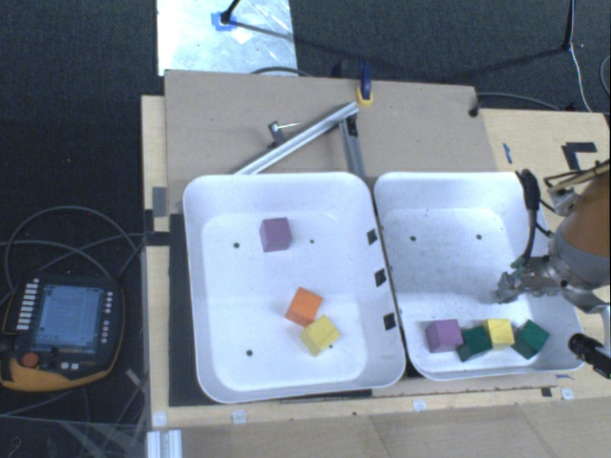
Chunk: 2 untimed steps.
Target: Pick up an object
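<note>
camera view | gripper low over right bin, right side, just far of a near-edge row of 4 blocks: purple block, dark green, yellow block, green | grip state: cannot tell | nothing lifted; pick remains

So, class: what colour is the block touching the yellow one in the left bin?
Orange block, clearest in the camera view.

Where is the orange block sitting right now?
The orange block lies in the left bin, toward its near edge, touching the yellow block just below it; the purple block sits farther back.
</note>
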Each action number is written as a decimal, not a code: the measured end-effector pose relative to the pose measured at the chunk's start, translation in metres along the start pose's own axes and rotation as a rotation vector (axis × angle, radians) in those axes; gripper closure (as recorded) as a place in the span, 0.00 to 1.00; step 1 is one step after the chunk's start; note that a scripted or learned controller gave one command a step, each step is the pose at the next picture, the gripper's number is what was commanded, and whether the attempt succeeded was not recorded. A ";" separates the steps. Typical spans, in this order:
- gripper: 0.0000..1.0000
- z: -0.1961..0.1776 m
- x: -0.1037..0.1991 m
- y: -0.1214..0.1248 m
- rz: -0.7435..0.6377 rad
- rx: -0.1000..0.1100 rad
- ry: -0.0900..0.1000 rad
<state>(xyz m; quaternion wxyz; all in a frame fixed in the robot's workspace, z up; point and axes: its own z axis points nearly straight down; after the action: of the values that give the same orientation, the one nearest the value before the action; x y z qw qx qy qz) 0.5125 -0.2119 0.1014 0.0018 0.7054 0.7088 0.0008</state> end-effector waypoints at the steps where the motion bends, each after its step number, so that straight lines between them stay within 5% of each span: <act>1: 1.00 -0.047 0.001 -0.006 0.002 -0.001 -0.001; 2: 1.00 -0.110 0.002 -0.007 0.000 -0.005 -0.002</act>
<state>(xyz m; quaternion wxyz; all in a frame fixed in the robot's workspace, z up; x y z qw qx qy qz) 0.5047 -0.2097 0.2115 0.0043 0.7053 0.7088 0.0019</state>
